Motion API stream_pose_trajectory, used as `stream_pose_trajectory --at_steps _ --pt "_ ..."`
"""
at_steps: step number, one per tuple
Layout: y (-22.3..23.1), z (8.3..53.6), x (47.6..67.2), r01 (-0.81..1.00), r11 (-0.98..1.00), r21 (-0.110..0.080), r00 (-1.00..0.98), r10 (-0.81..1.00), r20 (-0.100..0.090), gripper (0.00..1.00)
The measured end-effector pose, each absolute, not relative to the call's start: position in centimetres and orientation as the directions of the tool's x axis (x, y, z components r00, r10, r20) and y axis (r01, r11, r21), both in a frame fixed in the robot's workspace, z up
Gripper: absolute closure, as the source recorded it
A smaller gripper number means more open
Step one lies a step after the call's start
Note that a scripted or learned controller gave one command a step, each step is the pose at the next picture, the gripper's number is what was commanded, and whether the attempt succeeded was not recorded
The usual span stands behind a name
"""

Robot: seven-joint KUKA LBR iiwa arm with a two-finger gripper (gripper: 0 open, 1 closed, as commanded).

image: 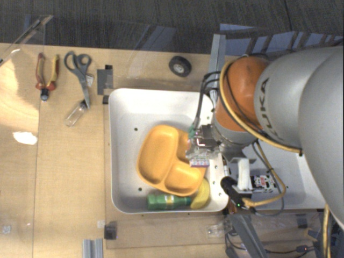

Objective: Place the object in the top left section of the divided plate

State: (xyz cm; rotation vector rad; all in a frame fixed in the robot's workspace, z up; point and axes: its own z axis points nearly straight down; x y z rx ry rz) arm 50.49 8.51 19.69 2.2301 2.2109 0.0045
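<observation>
Inside the left white bin (123,144), the yellow divided plate (164,160) lies tilted, its long axis running from upper left to lower right. Just below the plate, a green bottle (167,201) lies on its side beside a yellow banana-like piece (202,195). At the plate's right rim sits the gripper (198,148); I cannot tell its jaw state. "KUKA" shows on the arm (290,90).
</observation>
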Motion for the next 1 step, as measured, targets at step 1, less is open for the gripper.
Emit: stream_pose_trajectory --at_steps 1 --pt "8.48 19.71 50.50 1.000 -0.010 0.003 0.010 1.000 0.001 0.00"
